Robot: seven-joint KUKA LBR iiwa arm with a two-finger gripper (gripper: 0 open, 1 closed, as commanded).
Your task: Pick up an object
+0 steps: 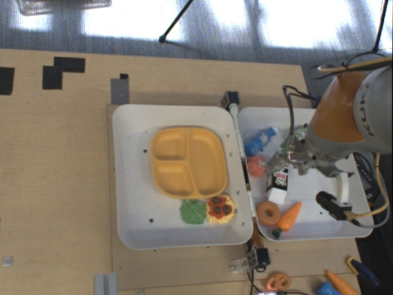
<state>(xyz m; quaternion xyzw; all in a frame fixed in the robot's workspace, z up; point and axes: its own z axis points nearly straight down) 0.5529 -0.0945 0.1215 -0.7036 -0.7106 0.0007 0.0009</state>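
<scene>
My gripper [284, 165] hangs low over the middle of the right bin [307, 231], below the orange wrist band. Directly under its tip lies a small white box [279, 187] with a dark label; I cannot tell whether the two touch. A blue bottle [258, 141] and a pink-red piece [256, 165] lie to the gripper's left. A donut [268, 213] and a carrot [288, 216] sit at the bin's near edge.
The left bin [132, 183] holds a yellow divided plate [187, 160], a green lettuce leaf [193, 211] and a small pizza piece [221, 209]. On the bench in front lie a pretzel [278, 281] and an orange item [336, 284]. A black cable clamp [332, 205] hangs off the arm.
</scene>
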